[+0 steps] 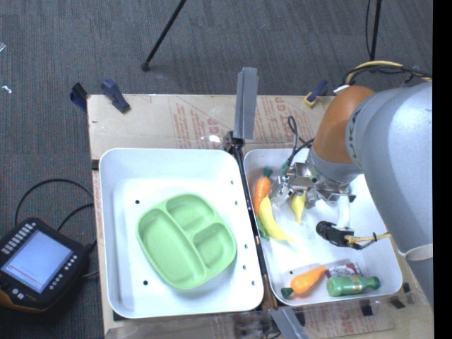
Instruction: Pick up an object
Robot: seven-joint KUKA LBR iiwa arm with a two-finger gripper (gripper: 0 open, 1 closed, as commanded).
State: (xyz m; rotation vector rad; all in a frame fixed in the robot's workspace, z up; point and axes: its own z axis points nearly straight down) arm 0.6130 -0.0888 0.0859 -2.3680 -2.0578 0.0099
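Big grey arm [395, 168] looms closest, hiding much of the right bin [392, 277]. Its gripper [298, 196] hangs low there, jaws lost in clutter, so I cannot tell if they are apart or closed. A small yellow piece [298, 205] sits right at the tips, a banana [271, 221] just beside it. Two carrots: one [262, 187] by the divider, one [308, 280] near the front edge beside a green bottle [353, 284]. Left bin [116, 189]: one green divided plate [186, 240], open floor around it.

Divided tray [186, 240] lies in the left bin [113, 168]; banana [272, 222], carrots [308, 280] and bottle [352, 284] in the right bin [395, 274].
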